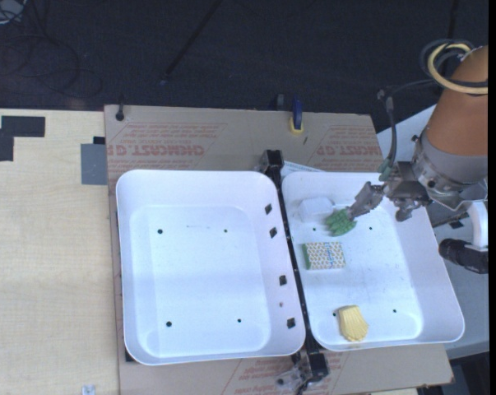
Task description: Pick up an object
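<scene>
Two white bins on a tabletop, contents listed left to right:

- Tabletop [42,245]: pale wood at far left, with dark rectangular patches near its upper edge.
- Board [198,138]: brown cardboard sheet with red print, lying under both bins.
- Left bin [132,220]: shallow, white, small dark dots on its floor; nothing seen inside.
- Divider [282,245]: dark clips along the seam where the two bins meet.
- Right bin [428,303]: shallow, white, touching the left bin along the seam.
- Pad [324,256]: flat rectangle, speckled pattern with a green edge, near the left wall of the right bin, about mid-depth.
- Clear item [313,208]: pale, translucent, hard to make out, at the bin's upper left, just beside the green object.
- Green object [340,222]: small and leafy-looking, above the pad, at the tip of the pincer.
- Yellow object [353,323]: ribbed, lying near the bin's front wall, well apart from the rest.
- Pincer [352,214]: reaching in from the right at a slant, tip touching the green object; whether it is spread, closed or gripping cannot be told.
- Arm [457,130]: grey with an orange band, above the bin's right side.
</scene>
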Motion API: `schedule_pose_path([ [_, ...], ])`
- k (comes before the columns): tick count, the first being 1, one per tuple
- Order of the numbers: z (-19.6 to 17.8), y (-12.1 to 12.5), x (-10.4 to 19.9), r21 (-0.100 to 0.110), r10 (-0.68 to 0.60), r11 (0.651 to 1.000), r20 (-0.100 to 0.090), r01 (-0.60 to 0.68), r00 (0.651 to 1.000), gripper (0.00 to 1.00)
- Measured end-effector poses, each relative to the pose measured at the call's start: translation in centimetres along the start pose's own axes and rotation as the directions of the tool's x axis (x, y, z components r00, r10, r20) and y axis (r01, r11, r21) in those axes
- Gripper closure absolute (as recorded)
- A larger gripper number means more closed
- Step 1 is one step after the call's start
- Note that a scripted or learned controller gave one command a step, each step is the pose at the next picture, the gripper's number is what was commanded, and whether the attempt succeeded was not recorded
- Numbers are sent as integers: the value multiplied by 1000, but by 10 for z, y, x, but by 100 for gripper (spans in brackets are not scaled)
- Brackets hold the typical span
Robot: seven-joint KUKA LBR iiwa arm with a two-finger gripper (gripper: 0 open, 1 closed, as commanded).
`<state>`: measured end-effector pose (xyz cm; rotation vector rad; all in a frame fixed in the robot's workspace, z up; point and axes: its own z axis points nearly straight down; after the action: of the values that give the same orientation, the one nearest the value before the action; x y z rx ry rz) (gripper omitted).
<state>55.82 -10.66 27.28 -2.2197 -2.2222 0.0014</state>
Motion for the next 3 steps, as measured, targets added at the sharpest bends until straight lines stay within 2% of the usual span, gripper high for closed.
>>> schedule_pose_path([
  [1, -198, -28, -7, -18, 0, 1000, 3, 0, 1000, 0],
  [2, -245, 48, 44, -6, -5, 1000, 0, 5, 1000, 0],
  [3, -252, 46, 43, 4, -5, 1000, 1, 5, 1000, 100],
])
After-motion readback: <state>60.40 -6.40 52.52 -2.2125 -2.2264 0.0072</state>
